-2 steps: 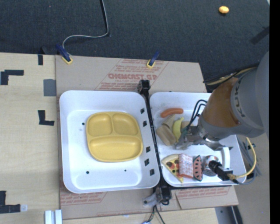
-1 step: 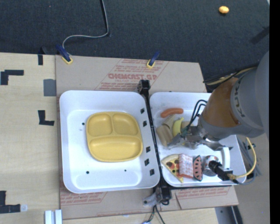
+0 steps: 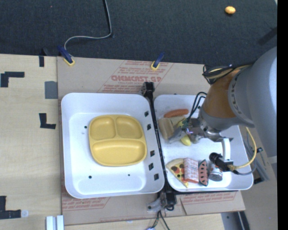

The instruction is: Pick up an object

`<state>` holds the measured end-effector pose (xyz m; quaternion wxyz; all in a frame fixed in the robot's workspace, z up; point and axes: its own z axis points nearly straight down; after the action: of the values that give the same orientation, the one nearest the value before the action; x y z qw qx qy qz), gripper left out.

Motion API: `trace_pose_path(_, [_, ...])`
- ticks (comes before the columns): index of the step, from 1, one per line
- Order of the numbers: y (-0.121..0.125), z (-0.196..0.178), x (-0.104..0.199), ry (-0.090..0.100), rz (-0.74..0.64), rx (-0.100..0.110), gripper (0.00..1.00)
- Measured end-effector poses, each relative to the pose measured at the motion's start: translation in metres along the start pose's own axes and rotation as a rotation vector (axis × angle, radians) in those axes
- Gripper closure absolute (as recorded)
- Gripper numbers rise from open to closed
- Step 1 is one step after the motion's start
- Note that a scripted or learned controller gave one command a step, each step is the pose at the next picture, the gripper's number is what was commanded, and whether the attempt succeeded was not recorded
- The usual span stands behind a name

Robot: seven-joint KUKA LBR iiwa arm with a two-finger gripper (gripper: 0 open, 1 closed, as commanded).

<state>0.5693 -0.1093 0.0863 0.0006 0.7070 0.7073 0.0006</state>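
The claw [image 3: 188, 132] sits low in the upper middle of the right bin [image 3: 238, 182], at the end of the grey arm [image 3: 252, 90] with its orange band [image 3: 218, 96]. The finger opening cannot be determined; the wrist body and cables cover that area, and no object is visibly held.

Touching or just below the claw lies a small yellow round object [image 3: 186, 140], partly hidden by the claw hardware. Immediately to the claw's left, a tan block [image 3: 167, 129] rests against the bin's left wall. Just above that block and up-left of the claw lies a red sausage-shaped object [image 3: 176, 113].

Further below the claw, along the near edge of the right bin, a pizza slice toy [image 3: 177, 168] lies beside a red-and-white packet [image 3: 191, 170] and a dark watermelon-slice toy [image 3: 203, 172], the three crowded together. A white-and-black fitting [image 3: 223, 158] on the arm, with a yellow cable, overhangs the space to their right.

Well left of the claw, across the black divider [image 3: 153, 134], the left bin [image 3: 72, 179] holds a yellow divided plate [image 3: 118, 139], lying flat near its centre.

Far above the claw, a small orange object [image 3: 230, 10] lies on the dark floor.
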Motion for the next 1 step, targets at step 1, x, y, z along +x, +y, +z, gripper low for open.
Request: trace_pose_path(1, [0.0004, -0.0099, -0.0016, -0.004, 0.001, -0.003, 1.00])
